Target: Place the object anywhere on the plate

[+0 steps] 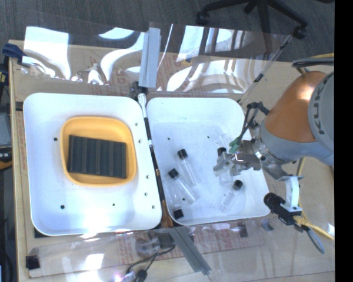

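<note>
**Arm reaches into right bin as clear vials lie scattered**

Surface [23, 257] of pale wood carries two shallow white bins side by side, seen from above at a slant. Well to the left of the gripper, the left bin [41, 210] holds a yellow plate [67, 137] with rounded corners, and on that plate rests a dark ribbed block [98, 157], lying flat and taking up most of the plate's middle.

The grey arm [300, 125], with its orange band above the wrist, comes in from the right and hangs over the right-hand edge of the right bin [170, 113]. Its gripper [234, 160] sits low over the bin's right half, among thin cables and metal parts; whether its fingers are parted or closed cannot be told from this angle, and nothing can be made out between them.

Several small clear vials with black caps lie on the floor of the right bin. One vial [186, 160] lies left of the gripper, near the bin's centre, and a second vial [181, 181] lies just below it, both tilted on their sides. A third vial [232, 194] lies just below the gripper, its black cap uppermost, and a small black piece [177, 214] sits at the bin's near-left corner, well down and left of the gripper. Another clear vial appears close against the gripper itself, too blurred to tell whether they touch.

A transparent panel [223, 51] stands behind both bins, catching bright reflections.
</note>
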Controlling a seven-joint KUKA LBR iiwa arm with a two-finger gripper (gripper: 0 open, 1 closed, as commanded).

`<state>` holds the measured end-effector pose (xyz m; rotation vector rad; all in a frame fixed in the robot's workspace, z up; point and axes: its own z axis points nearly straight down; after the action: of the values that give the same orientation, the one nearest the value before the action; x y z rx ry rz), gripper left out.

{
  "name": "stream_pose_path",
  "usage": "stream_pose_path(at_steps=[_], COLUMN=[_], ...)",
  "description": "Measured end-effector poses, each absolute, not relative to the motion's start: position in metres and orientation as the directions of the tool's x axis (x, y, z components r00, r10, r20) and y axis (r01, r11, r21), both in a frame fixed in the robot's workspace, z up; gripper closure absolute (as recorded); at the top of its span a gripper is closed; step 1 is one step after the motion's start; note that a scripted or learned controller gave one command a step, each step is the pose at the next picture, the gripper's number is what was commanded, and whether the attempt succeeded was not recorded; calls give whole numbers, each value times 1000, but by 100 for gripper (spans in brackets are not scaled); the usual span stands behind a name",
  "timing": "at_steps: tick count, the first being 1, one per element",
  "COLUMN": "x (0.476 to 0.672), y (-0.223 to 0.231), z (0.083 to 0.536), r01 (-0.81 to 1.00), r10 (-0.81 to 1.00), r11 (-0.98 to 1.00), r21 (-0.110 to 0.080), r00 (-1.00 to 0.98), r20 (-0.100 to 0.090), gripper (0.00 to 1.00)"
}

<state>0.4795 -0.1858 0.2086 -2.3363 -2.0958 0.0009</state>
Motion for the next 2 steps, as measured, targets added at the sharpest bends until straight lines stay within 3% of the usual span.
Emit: stream_pose_path(at_steps=[1,2], x=[476,516], y=[-119,-68], z=[132,191], r01=[999,986], r10=[999,986], r11=[50,165], r21=[-6,-3], r00=[-50,-165], r20=[2,2], gripper=[100,100])
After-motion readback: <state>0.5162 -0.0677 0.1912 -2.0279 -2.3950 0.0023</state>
